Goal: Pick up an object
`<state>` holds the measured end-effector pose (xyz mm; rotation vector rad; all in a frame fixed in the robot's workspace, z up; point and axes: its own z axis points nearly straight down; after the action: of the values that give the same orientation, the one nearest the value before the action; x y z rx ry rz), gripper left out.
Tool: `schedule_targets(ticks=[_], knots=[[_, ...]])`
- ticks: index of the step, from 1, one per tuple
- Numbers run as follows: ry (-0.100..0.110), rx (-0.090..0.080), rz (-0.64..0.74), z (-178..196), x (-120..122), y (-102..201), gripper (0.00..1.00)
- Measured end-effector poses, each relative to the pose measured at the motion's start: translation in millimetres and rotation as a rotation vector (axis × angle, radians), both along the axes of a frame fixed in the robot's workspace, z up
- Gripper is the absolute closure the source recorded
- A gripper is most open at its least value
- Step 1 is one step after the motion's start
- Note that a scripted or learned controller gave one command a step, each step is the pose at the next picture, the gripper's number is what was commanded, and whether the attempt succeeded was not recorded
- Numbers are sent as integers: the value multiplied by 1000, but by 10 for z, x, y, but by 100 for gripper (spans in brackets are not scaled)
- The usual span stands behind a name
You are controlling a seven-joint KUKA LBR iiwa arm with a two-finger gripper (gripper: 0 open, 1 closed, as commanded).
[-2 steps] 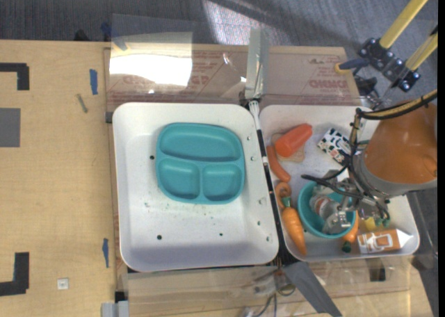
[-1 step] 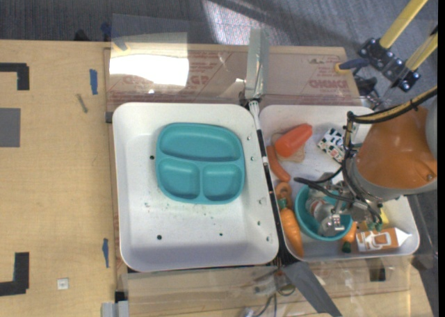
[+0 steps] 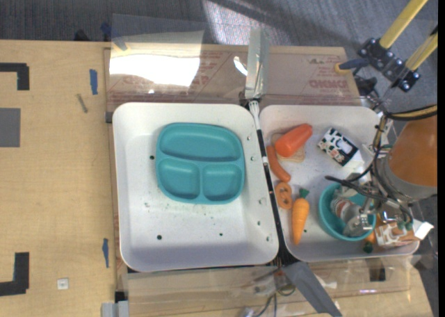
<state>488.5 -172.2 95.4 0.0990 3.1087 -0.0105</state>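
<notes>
The worktop [image 3: 49, 169] carries two shallow white bins side by side. The left bin [image 3: 139, 225] holds a teal divided plate [image 3: 201, 161], lying flat near its centre, well apart from the arm's reach point. The right bin [image 3: 313, 117] holds all the loose candidates for the pick, which is why the arm [image 3: 417, 159] enters over that side.

Note the layout in the right bin. A carrot [image 3: 300, 215] lies along the left wall, tip pointing toward the near edge. A second orange piece [image 3: 284, 194] sits just above it, and a larger orange-red vegetable [image 3: 293, 140] rests near the far left corner. A small black-and-white block [image 3: 338, 145] lies toward the far side. A teal bowl [image 3: 335, 217] sits near the front.

The hand [image 3: 358, 220] is positioned over the bowl, low, at or inside its rim. Cables and linkage cover the fingertips, so you cannot tell whether it is open or closed, nor whether anything is gripped.

Judge the bowl or its contents as the current target. Expect a curved wall to deflect a grasp there.
</notes>
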Motion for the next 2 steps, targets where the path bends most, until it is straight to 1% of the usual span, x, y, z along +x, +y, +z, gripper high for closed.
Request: schedule_targets(ticks=[1, 2], knots=[[0, -8, 76, 12, 551, 667, 0], [1, 5, -27, 5, 232, 501, 0]])
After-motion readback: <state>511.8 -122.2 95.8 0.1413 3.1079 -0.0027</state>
